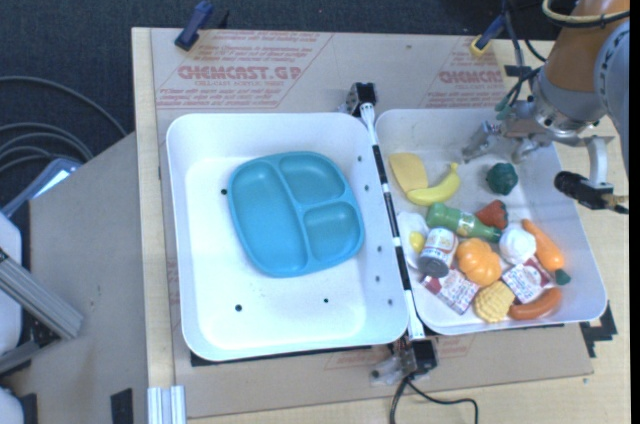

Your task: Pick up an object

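Note:
The right bin [592,284] holds a heap of toy food: a yellow banana [436,191], a dark green round piece [502,177], a green bottle [466,222], a small can [435,252], an orange [478,262], a white ball [517,242] and a carrot [546,248]. My gripper [497,144] hangs over the bin's far part, just above and behind the dark green piece. Its fingers are spread open and nothing sits between them.
A blue divided plate [297,212] lies in the left bin [200,312]. Small packets [458,290], a waffle piece [490,302] and a sausage [535,305] crowd the right bin's near end. The rim between the bins [385,202] runs just left of the banana.

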Controlling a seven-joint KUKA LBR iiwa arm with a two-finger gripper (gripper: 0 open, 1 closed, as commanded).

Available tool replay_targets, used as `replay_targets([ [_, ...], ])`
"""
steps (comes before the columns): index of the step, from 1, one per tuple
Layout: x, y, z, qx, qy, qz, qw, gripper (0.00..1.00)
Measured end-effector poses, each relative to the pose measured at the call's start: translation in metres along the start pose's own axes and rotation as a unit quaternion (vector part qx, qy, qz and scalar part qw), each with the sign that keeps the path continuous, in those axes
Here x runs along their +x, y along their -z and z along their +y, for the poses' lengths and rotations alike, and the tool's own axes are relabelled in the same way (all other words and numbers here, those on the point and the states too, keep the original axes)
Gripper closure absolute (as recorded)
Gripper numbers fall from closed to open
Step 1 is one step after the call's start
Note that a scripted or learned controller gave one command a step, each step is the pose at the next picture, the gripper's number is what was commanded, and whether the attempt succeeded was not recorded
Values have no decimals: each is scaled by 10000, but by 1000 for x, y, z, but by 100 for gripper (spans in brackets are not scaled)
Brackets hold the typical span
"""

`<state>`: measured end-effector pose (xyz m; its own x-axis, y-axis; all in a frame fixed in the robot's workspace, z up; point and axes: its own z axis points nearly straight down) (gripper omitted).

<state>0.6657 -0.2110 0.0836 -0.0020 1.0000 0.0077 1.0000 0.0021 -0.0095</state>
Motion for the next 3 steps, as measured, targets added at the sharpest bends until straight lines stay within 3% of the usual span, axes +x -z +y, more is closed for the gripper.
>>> replay_targets([
  [3,3,1,0,-22,-7,-24,10000,0],
])
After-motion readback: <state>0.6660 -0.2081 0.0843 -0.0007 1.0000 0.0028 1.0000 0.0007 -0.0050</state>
